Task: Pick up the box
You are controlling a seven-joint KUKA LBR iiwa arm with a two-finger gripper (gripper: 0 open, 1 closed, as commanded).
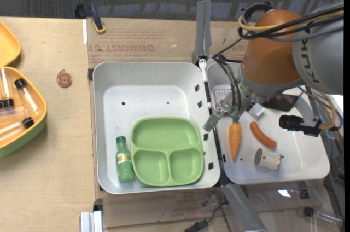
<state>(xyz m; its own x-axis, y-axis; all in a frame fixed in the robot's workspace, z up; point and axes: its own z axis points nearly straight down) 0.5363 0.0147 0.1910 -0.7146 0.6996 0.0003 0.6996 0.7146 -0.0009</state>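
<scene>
We are looking down at two white bins on the table.
Nearest, we are seeing a green bottle (pixel 124 158) beside a green plate (pixel 167 150) in the left bin (pixel 109 83). In the right bin (pixel 311 168), a cup (pixel 267 158), a carrot (pixel 234 139) and a sausage (pixel 263 134) are lying. Farther back, the small box (pixel 221 97) is sitting by the arm (pixel 273 50). We cannot tell how the gripper is set.

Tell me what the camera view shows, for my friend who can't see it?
A grey and orange robot arm reaches over the right white bin, which holds a carrot, a sausage and a small white cup on its side. The left white bin holds a green divided plate with a green bottle beside it.
</scene>
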